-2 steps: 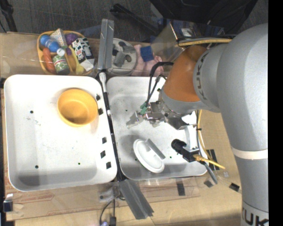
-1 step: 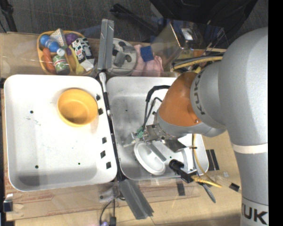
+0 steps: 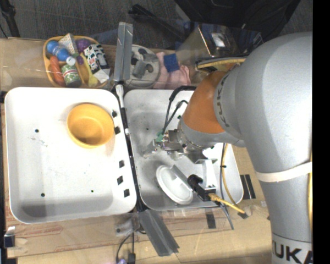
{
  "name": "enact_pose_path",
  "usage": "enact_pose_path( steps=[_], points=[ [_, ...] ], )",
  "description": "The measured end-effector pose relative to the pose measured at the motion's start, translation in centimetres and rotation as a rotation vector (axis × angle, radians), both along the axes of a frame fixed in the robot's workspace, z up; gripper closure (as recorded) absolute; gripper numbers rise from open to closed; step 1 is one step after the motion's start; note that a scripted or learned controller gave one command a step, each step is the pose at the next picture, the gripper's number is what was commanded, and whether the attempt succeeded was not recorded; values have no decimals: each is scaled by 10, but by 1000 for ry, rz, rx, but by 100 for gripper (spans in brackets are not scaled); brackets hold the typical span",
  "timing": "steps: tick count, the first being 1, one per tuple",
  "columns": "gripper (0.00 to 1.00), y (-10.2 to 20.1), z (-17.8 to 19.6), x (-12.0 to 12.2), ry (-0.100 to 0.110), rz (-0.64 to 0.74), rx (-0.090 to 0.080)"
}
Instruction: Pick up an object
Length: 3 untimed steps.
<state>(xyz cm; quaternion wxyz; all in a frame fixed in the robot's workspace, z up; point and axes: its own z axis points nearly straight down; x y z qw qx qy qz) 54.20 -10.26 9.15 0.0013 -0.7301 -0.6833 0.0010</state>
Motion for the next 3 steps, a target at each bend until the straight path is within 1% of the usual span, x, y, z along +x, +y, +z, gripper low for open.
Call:
enact_pose_path(
  steps=[1, 2, 3],
  points=[
    [0, 3, 1, -40, -6, 64, -1],
    [100, 2, 13, -36, -14, 70, -3],
    [0, 3, 13, -36, -14, 71, -3]
  ],
)
